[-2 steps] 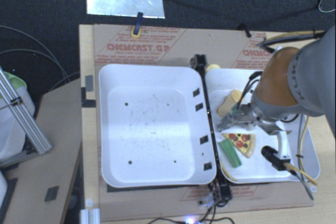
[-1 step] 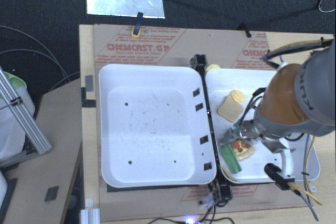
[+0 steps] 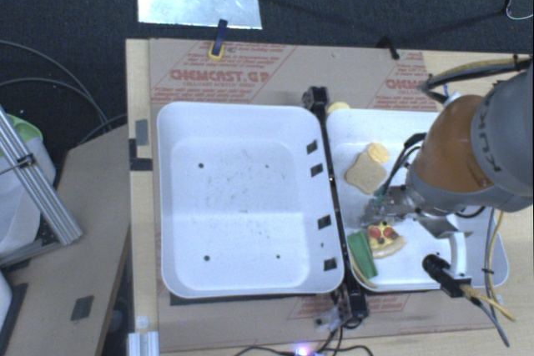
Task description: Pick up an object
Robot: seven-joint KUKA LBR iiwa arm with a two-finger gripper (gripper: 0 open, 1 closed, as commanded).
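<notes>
Camera view shows two white bins side by side on a brown board; the left bin (image 3: 242, 196) has only small specks on its floor; the right bin (image 3: 417, 125) holds a few toys. The arm (image 3: 467, 150) reaches in from the right with its orange band low over the right bin; the gripper (image 3: 385, 208) sits down near the bin floor; it is too small and dark to see well, so I cannot tell how it is set or if it holds anything.

A toy pizza slice (image 3: 386, 237) with red dots lies just below the gripper, very near it or touching it; I cannot tell which. A green piece (image 3: 362, 250) lies beside the pizza, close to the wall between the bins. A tan toy bread slice (image 3: 365, 172) lies just above the gripper; a small yellow piece (image 3: 378, 152) touches the bread at its top.

The pizza looks like the thing to grab, I think; to do it well, the gripper should sit right over the middle of the slice, go straight down, squeeze gently, then lift slowly. The slice is flat and could slip away; the green piece and the bin wall are close and could get bumped.
</notes>
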